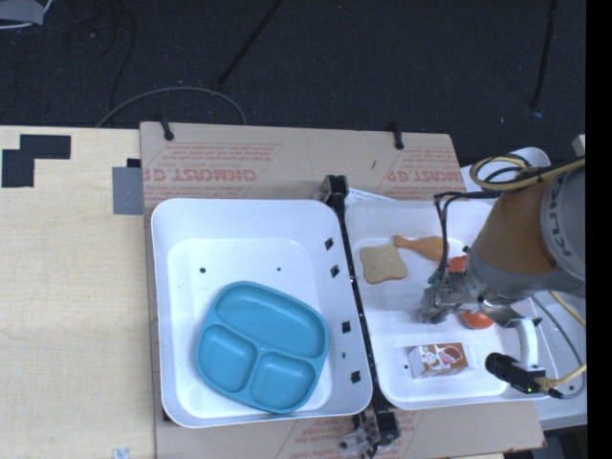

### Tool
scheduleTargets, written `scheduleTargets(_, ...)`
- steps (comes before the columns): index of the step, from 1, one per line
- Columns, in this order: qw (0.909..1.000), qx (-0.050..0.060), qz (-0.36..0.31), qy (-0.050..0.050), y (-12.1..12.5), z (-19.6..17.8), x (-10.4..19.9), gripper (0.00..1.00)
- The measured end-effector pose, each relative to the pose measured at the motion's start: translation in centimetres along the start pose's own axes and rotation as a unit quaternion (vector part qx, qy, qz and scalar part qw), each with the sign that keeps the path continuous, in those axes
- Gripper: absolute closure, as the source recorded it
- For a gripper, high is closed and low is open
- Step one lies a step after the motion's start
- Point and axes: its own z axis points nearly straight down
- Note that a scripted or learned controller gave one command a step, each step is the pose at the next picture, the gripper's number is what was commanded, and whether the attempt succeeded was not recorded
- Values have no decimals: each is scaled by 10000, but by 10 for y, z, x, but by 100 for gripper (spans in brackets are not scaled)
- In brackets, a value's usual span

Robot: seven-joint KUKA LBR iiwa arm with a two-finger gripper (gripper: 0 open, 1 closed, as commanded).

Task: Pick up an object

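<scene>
The toast (383,264) is lying near the right bin's (397,381) left wall, open floor below it. The packet (437,359) is sitting by the front rim. The gripper (438,306) is hovering between them, arm reaching from the right.

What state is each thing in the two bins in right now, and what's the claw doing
Blue divided plate: flat, right way up, in the left bin, nothing on it.
Toast slice: lying flat in the right bin.
Chicken drumstick: lying on its side beside the toast.
Small packet: lying flat, printed face up.
Red piece: on the bin floor, partly hidden by the arm.
Claw: low over the right bin's floor.
</scene>
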Motion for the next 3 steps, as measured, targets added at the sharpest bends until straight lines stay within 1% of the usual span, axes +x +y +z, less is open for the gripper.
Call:
scheduleTargets(1,10000,-8,-21,-3,-7,-59,2,100)
scheduleTargets(2,10000,-14,-38,-6,-9,-100,-2,100)
scheduleTargets(3,10000,-23,-36,-9,-1,-157,-1,100)
